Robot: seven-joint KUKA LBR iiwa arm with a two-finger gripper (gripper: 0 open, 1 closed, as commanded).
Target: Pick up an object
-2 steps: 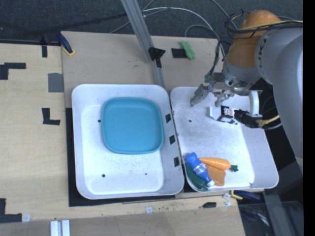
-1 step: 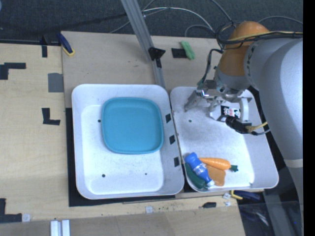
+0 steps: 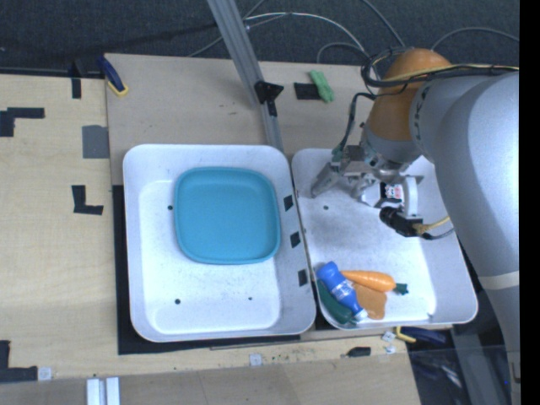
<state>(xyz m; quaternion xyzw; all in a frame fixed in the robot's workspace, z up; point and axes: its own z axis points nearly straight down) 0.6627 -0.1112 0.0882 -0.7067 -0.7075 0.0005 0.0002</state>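
In the right bin (image 3: 384, 243), at its near edge, lie a blue bottle (image 3: 339, 288), an orange toy carrot (image 3: 369, 280) with a green tip, a dark green piece (image 3: 336, 312) partly under the bottle, and a flat orange piece (image 3: 375, 305). My gripper (image 3: 339, 191) hangs over the far left part of that bin, well apart from the pile. Its fingers are spread open and nothing is between them. The grey arm with its orange band (image 3: 405, 99) reaches in from the right.
A teal square plate (image 3: 226, 214) lies in the left bin (image 3: 152, 251). A slanted metal pole (image 3: 245, 49) rises behind the bins. On the bench at the back are a green block (image 3: 321, 86) and cables.
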